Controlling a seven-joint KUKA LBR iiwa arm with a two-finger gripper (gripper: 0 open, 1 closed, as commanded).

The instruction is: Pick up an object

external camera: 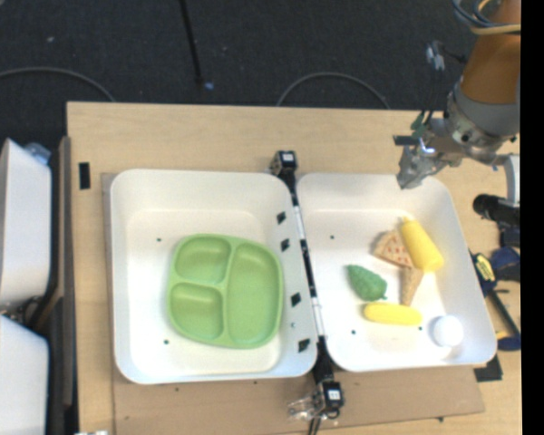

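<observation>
On my feed the left bin [127, 243] has a green divided plate [225, 290] sitting flat in it. The right bin [344, 198] holds the pickable stuff: a green lump [367, 282], a pizza slice [394, 248], a yellow piece [392, 314], a corn cob [421, 245] and a white ball [447, 331] near the front corner. My arm [488, 71] comes in at upper right, end effector [415, 169] pointing down over the bin's far right corner, gripping nothing; can't tell how wide it's open.
</observation>
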